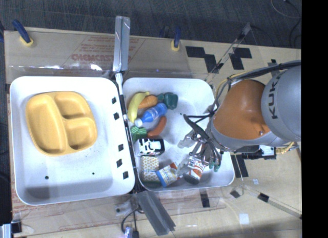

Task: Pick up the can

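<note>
A yellow tray [61,122] with three compartments lies in the left bin [20,180], toward its far left side. A row of black clips [121,144] runs down the seam between the two bins.

The right bin [197,91] holds a clutter of small goods. At its upper left lie a banana [135,105], a blue bottle [152,114] with a white cap, an orange-red piece [158,125] and a dark green item [168,99], all touching or nearly so. Below them sits a black-and-white item [151,145], then a checked packet [149,164] against the near wall, and a blue-and-white package [167,175] just to its right.

The can [193,171] lies tipped on its side at the bin's near edge, toward the right corner, silver with a red-and-white label, its dark end facing the camera. It touches the blue-and-white package.

The gripper [197,155] hangs directly over the can, its tips at or just above the label; how far the fingers are parted cannot be told from this angle, and contact looks likely but is not certain. Loose cables trail from the wrist across the bin floor.

The arm [279,103] reaches in from the right, its orange band [241,111] bulging over the bin's right wall, wrist bent down toward the near corner.
</note>
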